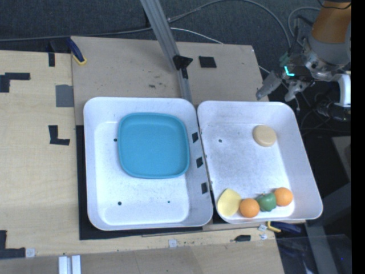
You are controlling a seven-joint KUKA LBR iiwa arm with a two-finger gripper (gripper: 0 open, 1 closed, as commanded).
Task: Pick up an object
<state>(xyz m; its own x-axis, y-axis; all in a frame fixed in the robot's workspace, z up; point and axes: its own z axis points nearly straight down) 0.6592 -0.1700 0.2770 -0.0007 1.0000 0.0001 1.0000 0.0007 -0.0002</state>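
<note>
Camera view: gripper (278, 89) hovered past far rim of right bin (302, 153), fingers spread wide, holding nothing. Beige disc (264, 135) lay nearest, isolated; likely easiest pick. Blue plate (153, 145) occupied left bin (102, 204).

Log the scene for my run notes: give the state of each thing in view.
gripper: open, raised off the right bin's far edge
blue plate: flat in left bin
beige disc: lying alone in right bin
yellow piece, two orange balls, green item: clustered at near wall
</note>
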